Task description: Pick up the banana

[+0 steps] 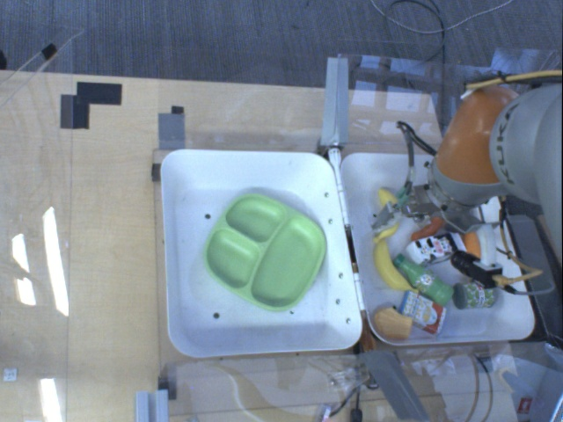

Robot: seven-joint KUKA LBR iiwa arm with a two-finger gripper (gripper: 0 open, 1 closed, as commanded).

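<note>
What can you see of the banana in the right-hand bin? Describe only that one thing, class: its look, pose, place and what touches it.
The banana is yellow, smooth and curved, lying flat in the right bin near its left wall. Its lower end bends toward a green bottle, which seems to rest against it. Its upper end shows by the gripper, which hangs over it; whether they touch cannot be told. It looks whole and unpeeled.
</note>
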